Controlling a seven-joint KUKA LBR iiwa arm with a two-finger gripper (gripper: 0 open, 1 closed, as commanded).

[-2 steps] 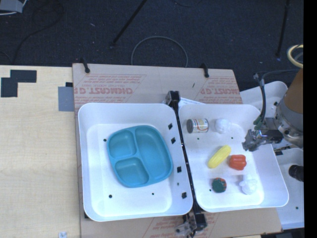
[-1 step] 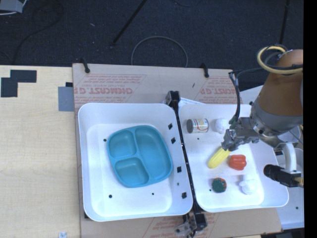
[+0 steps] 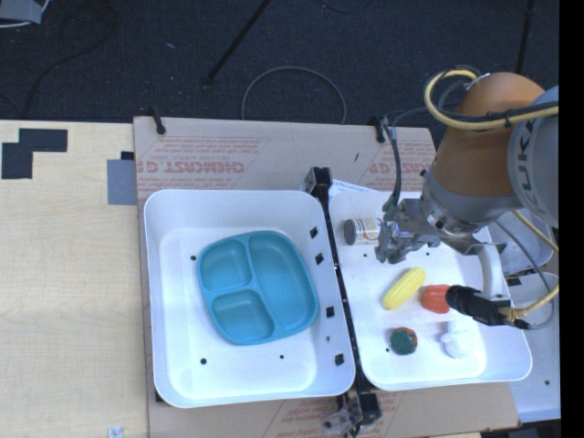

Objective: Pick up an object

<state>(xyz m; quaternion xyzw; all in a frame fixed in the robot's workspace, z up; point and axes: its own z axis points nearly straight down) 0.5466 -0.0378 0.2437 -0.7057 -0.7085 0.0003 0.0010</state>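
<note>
Overhead, the grey arm [image 3: 479, 167] reached in from the right and bent down over the right bin [image 3: 370, 363], with the gripper [image 3: 392, 245] low over that bin's rear left part. Whether the gripper was open or closed could not be told from this slant, and nothing could be seen in its grasp. Just to its left a small jar [image 3: 363, 231] with a pale label lay on its side, close to the gripper, though touching or apart was not clear. In front of the gripper, a yellow corn cob [image 3: 403, 287] lay tilted on the bin floor, apart from it. Just beside the cob's right end sat an orange-red piece [image 3: 435, 297]. Nearer the front wall were a small green and red ball [image 3: 404, 339] and, to its right, a white lump [image 3: 455, 342], the two near each other but not touching.

The left bin [image 3: 173, 345] held a blue divided plate [image 3: 255, 286], lying flat near its middle with its three compartments facing up. Both bins stood side by side on a cardboard sheet [image 3: 237, 158], which lay on the pale wooden bench [image 3: 64, 290]
</note>
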